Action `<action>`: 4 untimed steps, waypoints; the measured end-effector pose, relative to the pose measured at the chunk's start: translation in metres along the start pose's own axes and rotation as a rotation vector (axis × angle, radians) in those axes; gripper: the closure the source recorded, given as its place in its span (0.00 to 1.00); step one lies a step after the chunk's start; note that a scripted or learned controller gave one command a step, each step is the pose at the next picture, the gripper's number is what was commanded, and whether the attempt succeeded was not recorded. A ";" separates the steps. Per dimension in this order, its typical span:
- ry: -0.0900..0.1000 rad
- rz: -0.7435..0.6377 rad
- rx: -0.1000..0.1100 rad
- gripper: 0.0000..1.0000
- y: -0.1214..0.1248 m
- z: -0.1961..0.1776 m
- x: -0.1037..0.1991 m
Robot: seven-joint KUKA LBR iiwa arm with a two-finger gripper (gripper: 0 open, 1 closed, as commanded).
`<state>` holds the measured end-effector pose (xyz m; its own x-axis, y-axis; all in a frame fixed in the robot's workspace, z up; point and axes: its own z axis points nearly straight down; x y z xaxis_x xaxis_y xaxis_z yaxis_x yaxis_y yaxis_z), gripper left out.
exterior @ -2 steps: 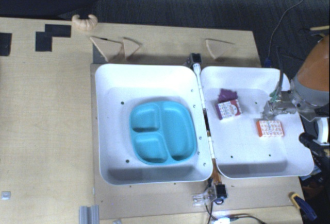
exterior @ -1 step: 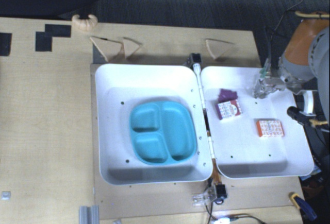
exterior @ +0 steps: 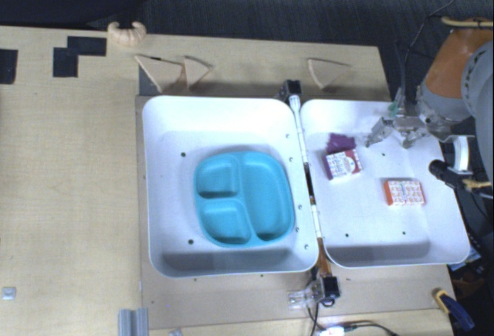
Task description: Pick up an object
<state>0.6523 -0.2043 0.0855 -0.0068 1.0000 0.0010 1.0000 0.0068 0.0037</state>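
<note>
- On a pale wooden bench (exterior: 69, 195), two shallow white plastic bins sit side by side, touching along their inner edges.
- Left white bin (exterior: 166, 172): a turquoise plastic plate with three compartments (exterior: 244, 198) lies flat near its centre, the two smaller compartments on the 9 o'clock side and the one long compartment on the 3 o'clock side.
- Right white bin (exterior: 370, 238): three small things lie in its upper half.
- A small purple packet (exterior: 340, 143) lies toward 11 o'clock of this bin's centre.
- A small white box with red print (exterior: 343, 164) lies just at 6 o'clock of the purple packet, touching or nearly touching it.
- A small flat rectangular box with an orange and white pattern (exterior: 404, 192) lies apart from both, toward 4 o'clock of them.
- The grey arm with its orange band (exterior: 451, 68) reaches in at 3 o'clock of the scene.
- Its metal two-finger gripper (exterior: 395, 130) is over the right bin's 1 o'clock corner, at 3 o'clock of the purple packet and 12 o'clock of the orange and white box.
- The two fingers look spread apart, with nothing between them; no object is held.
</note>
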 end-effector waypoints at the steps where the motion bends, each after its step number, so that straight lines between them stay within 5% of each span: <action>1: -0.001 0.004 0.000 0.00 -0.057 -0.001 0.018; 2: -0.004 0.001 -0.008 1.00 -0.055 -0.013 0.018; 3: -0.004 0.001 -0.008 0.00 -0.055 -0.013 0.018; 4: -0.002 0.005 -0.003 0.00 -0.130 -0.002 0.050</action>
<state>0.5218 -0.1549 0.0870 -0.0018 1.0000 -0.0009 1.0000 0.0018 0.0067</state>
